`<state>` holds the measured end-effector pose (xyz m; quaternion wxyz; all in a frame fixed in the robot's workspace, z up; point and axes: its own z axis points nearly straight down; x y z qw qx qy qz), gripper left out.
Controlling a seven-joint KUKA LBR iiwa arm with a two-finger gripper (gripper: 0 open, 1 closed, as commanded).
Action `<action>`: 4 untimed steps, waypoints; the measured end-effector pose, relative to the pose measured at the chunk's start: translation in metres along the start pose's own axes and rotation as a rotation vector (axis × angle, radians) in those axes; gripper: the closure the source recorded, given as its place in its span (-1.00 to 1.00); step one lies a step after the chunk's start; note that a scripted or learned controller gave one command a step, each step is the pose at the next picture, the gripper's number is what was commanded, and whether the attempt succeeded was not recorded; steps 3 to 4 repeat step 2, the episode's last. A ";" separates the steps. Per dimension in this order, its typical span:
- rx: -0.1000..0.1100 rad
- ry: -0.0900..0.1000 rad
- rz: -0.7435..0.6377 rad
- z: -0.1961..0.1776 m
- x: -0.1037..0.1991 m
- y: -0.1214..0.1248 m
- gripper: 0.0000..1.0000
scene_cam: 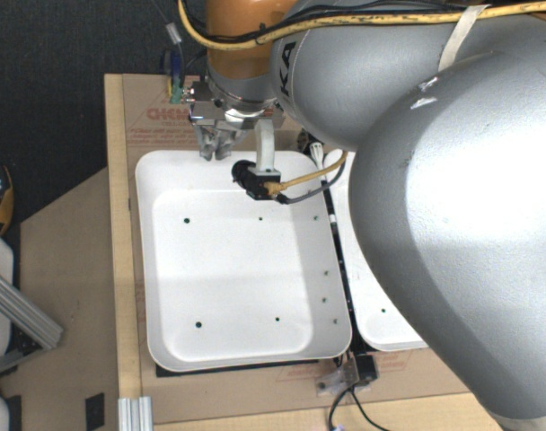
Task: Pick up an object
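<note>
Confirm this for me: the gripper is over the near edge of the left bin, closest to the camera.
Not right. The camera view shows the gripper at the far edge of the left bin, by its back rim, not the near one. The arm does reach in from the right across the right bin.

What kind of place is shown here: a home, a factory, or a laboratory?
Most likely a robotics laboratory test bench. A large grey KUKA arm reaches over two shallow white bins set on a plain wooden board, with loose cables at the edge and aluminium framing beside it.
</note>
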<state>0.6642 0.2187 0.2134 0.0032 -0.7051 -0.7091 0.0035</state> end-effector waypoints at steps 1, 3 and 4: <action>-0.008 0.001 0.007 -0.044 -0.018 -0.021 1.00; -0.013 0.002 0.006 -0.089 -0.022 -0.049 1.00; -0.013 0.002 0.006 -0.089 -0.022 -0.049 1.00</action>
